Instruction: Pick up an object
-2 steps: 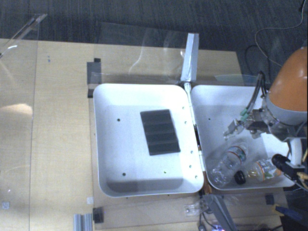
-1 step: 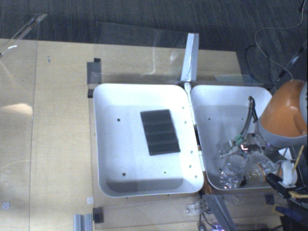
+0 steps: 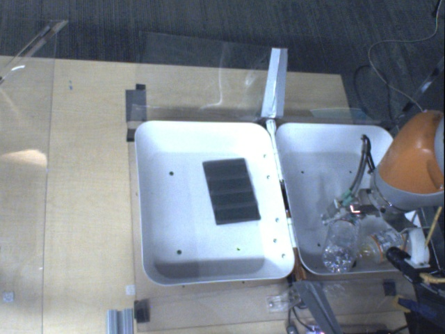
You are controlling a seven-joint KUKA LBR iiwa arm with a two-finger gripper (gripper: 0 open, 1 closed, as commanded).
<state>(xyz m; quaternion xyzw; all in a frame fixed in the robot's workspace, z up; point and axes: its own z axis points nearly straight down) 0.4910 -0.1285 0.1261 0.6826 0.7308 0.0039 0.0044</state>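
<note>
Two shallow white bins sit side by side on the wooden bench (image 3: 76, 186). The left bin (image 3: 160, 207) holds a single dark ribbed rectangular pad (image 3: 231, 191), lying flat near the bin's middle and turned slightly askew to its walls. The right bin (image 3: 313, 152) lies directly beside the left bin, their inner rims touching. In the corner of the right bin farthest from the left bin and nearest the viewer lie clear, glassy objects (image 3: 342, 248), with a small amber-tinted piece (image 3: 379, 243) just beside them; their outlines blur together and cannot be separated. The arm's orange band (image 3: 417, 155) overhangs the far side of the right bin. The pincer (image 3: 351, 207) hangs just above the clear objects; whether it is apart or together cannot be told, since glare and cables obscure it.
</note>
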